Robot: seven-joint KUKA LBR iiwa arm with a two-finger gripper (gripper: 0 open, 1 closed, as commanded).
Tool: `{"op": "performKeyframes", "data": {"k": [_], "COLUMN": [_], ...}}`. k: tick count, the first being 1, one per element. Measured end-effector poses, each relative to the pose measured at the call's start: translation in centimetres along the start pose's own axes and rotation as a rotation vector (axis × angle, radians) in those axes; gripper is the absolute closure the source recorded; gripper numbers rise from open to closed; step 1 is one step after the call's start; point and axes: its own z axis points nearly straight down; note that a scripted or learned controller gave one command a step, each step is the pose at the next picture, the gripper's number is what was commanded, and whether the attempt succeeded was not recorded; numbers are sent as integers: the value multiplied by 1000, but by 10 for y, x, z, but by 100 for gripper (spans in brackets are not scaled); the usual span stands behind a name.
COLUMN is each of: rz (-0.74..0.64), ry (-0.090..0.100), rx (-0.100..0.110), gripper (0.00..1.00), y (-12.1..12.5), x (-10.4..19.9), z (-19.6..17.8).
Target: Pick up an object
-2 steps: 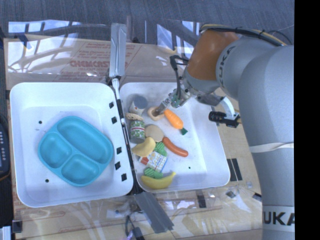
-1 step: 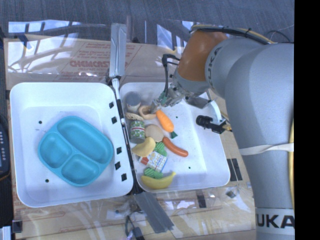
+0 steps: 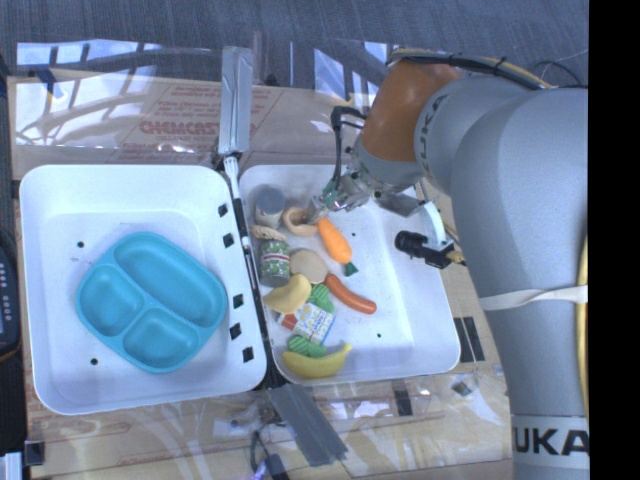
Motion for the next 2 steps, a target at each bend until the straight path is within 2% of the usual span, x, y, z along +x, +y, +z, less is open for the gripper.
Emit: {"op": "performKeyframes", "data": {"k": [1, 2], "rz": [-30, -35], "ry": [-2, -2], "rx": [-1, -2], "gripper": [100, 100], "y": [-10, -9], "x": [-26, -25], "z": [-1, -11]}}
